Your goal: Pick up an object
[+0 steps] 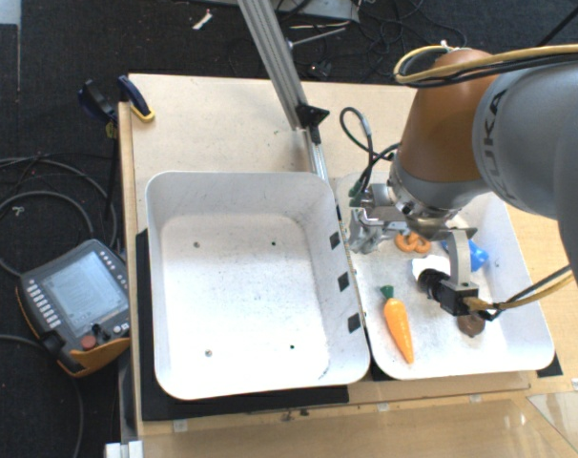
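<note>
Gripper (367, 227) over the right bin (518, 351), near and beyond the carrot (398, 327), as is an orange ring (413, 244); jaw opening cannot be told

Pale wooden bench (222, 127), and two white bins sit on it, touching side by side. The left bin (241, 284) rests on a black mat (241, 404) that peeks out along its near edge, and the right bin (461, 356) is hard against it. At the far left corner there's a black clamp (127, 98), yellow-tipped. A metal rail (270, 51) rises from the far middle.
</note>
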You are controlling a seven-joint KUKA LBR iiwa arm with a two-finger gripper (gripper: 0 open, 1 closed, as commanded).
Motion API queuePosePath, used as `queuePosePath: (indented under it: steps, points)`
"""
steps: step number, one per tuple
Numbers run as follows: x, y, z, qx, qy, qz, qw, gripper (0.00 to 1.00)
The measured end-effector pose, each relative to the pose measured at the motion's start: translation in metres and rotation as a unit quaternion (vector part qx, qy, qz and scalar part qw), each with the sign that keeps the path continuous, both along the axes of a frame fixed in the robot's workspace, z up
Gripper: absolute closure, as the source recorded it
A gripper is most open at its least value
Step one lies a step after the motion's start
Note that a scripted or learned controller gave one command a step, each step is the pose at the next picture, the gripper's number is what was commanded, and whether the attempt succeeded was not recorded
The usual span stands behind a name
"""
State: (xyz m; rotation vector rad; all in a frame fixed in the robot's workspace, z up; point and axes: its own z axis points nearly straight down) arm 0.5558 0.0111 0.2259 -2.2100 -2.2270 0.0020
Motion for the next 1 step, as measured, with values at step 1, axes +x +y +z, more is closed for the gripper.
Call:
queuePosePath:
  steps: [1]
  points:
    - [-0.021,0.0508,-0.0082,-0.0001,0.0,0.0,1.0,1.0]
